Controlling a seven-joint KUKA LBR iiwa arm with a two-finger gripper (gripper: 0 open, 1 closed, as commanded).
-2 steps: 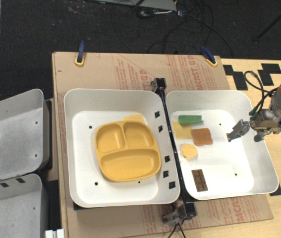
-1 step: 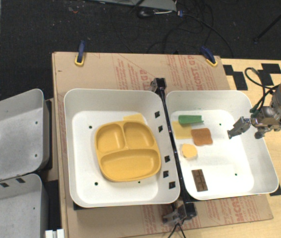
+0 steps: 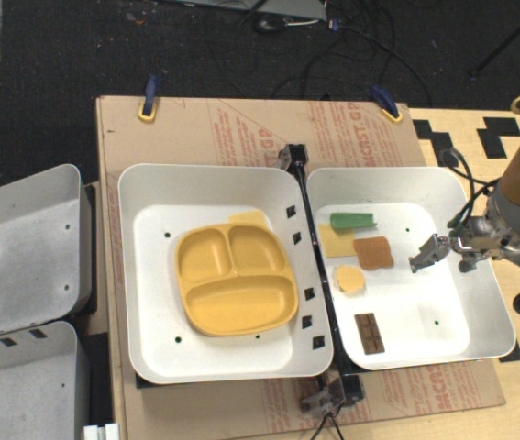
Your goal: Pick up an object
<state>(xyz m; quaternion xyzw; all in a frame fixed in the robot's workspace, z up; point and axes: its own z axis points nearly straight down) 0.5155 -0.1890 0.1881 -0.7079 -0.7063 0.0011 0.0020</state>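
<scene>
1. We judge the task is at its start: no object is lifted yet, all of them lie on the floor of the right bin (image 3: 480, 337).
2. Our hand (image 3: 443, 253) is over the right side of this bin. It carries nothing that we can see. If it is wide or narrow, we cannot tell; the picture is too small there.
3. The objects lie to the left of the hand. The brown block (image 3: 373, 252) is the nearest, but apart from the hand.
4. The green block (image 3: 352, 220) is above it, and the round yellow piece (image 3: 350, 280) is below it. The dark bar (image 3: 369, 333) is near the front wall.
5. The left bin (image 3: 140, 337) holds a yellow tray (image 3: 237, 279).
6. What is left: choose one object, go down, close on it, lift.
</scene>
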